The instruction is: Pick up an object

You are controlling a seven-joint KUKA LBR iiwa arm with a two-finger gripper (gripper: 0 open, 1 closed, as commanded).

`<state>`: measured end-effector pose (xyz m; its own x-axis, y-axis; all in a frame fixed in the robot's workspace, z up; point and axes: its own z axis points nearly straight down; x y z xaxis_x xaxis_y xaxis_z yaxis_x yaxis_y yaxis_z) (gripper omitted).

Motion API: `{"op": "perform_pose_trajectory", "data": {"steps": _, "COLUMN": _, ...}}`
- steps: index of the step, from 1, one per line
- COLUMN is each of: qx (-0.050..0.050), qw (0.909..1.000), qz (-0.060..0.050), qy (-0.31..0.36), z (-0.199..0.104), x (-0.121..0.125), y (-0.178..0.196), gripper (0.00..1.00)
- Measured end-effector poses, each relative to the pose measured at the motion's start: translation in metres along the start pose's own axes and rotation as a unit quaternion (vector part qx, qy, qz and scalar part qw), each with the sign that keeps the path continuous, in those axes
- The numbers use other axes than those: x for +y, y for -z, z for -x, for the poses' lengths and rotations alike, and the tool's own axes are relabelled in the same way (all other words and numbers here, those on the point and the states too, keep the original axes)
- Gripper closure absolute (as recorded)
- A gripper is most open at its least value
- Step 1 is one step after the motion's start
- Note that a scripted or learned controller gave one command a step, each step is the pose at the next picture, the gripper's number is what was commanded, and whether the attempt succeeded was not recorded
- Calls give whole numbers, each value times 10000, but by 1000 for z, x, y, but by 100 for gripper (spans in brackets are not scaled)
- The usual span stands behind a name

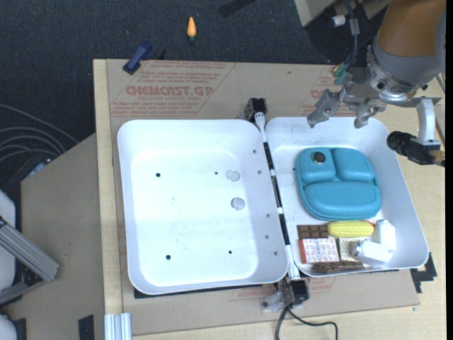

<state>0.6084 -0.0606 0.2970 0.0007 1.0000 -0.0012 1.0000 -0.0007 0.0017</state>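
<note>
Two white bins; one blue compartment tray; one yellow corn cob; one brown chocolate bar; one red-white patterned box; one small white item; one gripper; one orange bit on floor; one blue item

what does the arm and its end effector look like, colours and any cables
The arm has a broad orange band above a grey wrist section. Below it sits a pale metallic end effector with two grey fingers. Dark cables run down beside the arm's upper part, and a small green spot shows near the wrist. A black cylindrical part with a white bracket sticks out at its side.
</note>
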Motion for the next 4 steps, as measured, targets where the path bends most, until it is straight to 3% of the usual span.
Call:
{"op": "perform_pose_trajectory", "data": {"steps": 1, "qx": 11, "qw": 10000, "qz": -20, "qy": 5, "z": -56, "x": -25, "y": -112, "gripper": 0}}
{"op": "perform_pose_trajectory", "data": {"steps": 2, "qx": -2, "qw": 10000, "qz": -1, "qy": 2, "z": 13, "x": -4, "y": -112, "gripper": 0}}
{"op": "perform_pose_trajectory", "data": {"steps": 3, "qx": -1, "qw": 10000, "qz": -3, "qy": 1, "z": 43, "x": 15, "y": -202, "gripper": 0}}
{"op": "perform_pose_trajectory", "data": {"steps": 4, "qx": -8, "qw": 10000, "qz": 62, "qy": 2, "z": 43, "x": 19, "y": -186, "gripper": 100}}
